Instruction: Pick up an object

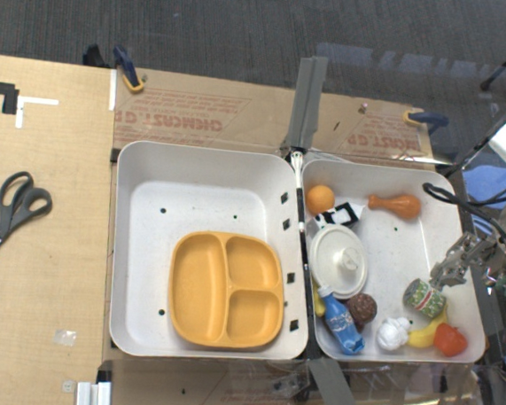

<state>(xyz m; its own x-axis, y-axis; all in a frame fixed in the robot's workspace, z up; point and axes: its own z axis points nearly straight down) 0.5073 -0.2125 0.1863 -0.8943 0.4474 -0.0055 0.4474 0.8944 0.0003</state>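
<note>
My gripper (450,271) hangs over the right side of the right bin (437,237), its metal fingers pointing down-left just above a green patterned can (425,298). Nothing sits between the fingers that I can make out. The right bin also holds an orange ball (320,197), a tan drumstick-shaped toy (395,204), a white lidded pot (340,262), a blue bottle (343,325), a brown ball (363,307), a white ball (392,334), a yellow banana (423,333) and a red pepper (451,340).
The left bin (143,231) holds a yellow divided plate (227,289). A black-and-white card (338,216) lies near the orange ball. Scissors (7,218) lie on the bench at far left. Cables run beside the right bin's far corner.
</note>
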